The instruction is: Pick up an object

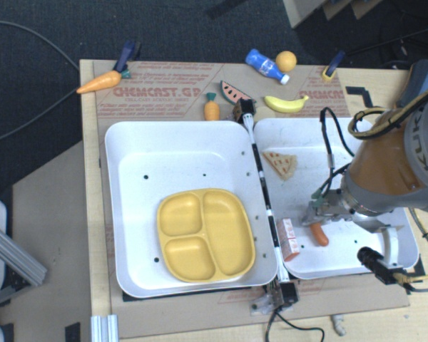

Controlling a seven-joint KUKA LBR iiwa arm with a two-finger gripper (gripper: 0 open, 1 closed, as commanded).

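the gripper (321, 211) is seen low in the right bin (307, 137), just above a small orange sausage-like piece (319, 234); whether it is open or closed cannot be told. nothing is seen held. the piece is small and rounded, so it is judged that it could be pushed aside or rolled against the red-and-white packet (289, 239) just to its left. a pizza slice toy (280, 163) is seen farther away. the left bin (128, 148) carries a yellow divided plate (205, 234). on the worktop (164, 84) beyond, a banana (285, 103), a bottle (266, 65) and a carrot (98, 83) are laid. dark carpet (43, 13) surrounds it.
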